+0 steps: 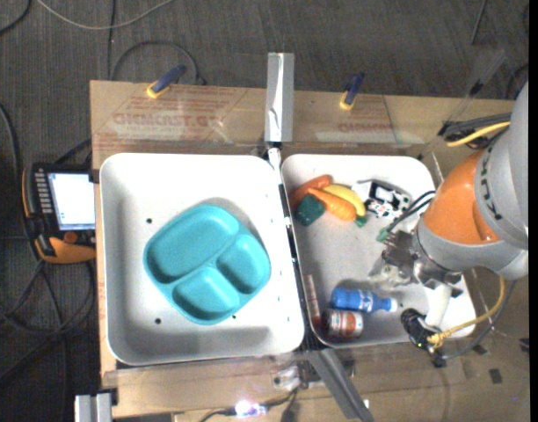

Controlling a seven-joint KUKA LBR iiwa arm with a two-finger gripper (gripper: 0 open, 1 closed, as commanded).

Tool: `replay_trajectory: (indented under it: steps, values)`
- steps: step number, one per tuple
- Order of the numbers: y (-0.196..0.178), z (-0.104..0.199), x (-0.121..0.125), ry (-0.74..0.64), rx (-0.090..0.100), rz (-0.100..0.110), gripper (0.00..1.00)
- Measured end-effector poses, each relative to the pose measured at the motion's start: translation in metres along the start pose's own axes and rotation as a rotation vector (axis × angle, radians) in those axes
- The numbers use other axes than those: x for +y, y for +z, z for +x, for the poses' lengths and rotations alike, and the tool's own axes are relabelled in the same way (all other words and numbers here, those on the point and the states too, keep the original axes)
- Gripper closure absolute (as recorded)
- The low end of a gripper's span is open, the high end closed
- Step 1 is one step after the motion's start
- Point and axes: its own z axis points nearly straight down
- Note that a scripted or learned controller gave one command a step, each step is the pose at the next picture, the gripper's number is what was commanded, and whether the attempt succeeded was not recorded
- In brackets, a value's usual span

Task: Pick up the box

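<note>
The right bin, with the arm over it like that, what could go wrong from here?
1. The right bin is crowded: the blue bottle and a can lie close beside the hand, so a descent could knock them.
2. The small black-and-white item, possibly the box, sits against the far wall, awkward to grasp.
</note>
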Motion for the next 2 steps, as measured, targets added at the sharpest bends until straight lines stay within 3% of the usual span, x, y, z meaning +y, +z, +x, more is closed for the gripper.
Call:
replay_trajectory:
  steps: [1,2]
  values:
    - [0.0,0.0,-0.0001,0.0,0.0,0.0,0.0]
    - [0.0098,-0.0075,0.0016,-0.007,0.004,0.01,0.0]
